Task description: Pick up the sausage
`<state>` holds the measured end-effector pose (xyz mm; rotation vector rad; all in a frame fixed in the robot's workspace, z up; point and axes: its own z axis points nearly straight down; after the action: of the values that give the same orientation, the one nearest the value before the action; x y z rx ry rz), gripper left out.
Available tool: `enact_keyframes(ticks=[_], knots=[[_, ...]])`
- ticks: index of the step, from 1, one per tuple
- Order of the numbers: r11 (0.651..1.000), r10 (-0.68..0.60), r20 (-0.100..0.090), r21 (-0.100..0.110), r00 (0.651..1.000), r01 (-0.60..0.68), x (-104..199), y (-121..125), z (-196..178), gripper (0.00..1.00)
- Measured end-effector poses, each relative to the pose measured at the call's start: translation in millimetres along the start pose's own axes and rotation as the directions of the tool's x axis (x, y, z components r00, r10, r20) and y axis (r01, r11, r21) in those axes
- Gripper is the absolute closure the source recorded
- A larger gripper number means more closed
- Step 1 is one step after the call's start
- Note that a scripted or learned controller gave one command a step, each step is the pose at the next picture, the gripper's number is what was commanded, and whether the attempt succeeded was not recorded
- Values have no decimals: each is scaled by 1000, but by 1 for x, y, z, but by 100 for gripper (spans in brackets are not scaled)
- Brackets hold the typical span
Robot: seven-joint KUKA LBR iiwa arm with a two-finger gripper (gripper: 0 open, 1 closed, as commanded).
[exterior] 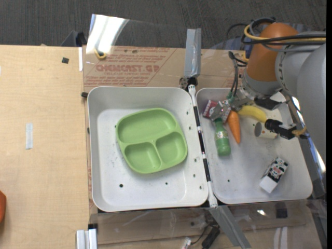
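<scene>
A dark red-brown sausage-like piece [210, 108] lies in the right bin [244, 183], near its far left corner. My gripper [229, 106] reaches down from the arm at the upper right and sits just right of that piece, above the top ends of the carrot and the green bottle. From this angle I cannot make out whether it touches the piece.
An orange carrot [235, 126], a green bottle [222, 138] and a yellow banana [254, 112] crowd around the gripper. A white cylinder [265, 129] and a black-and-white carton [274, 174] lie further right. The left bin [104, 185] holds a green divided plate [151, 139].
</scene>
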<state>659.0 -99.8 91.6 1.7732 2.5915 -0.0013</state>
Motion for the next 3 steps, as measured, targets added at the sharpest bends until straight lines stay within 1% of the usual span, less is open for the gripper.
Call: enact_keyframes(ticks=[1,2,3], knots=[[1000,-2,-4,13,1000,2,0,-3,-8,100],[1000,-1,-4,13,1000,1,0,-3,-8,0],[920,-393,0,-2,920,393,9,-44,-1,0]])
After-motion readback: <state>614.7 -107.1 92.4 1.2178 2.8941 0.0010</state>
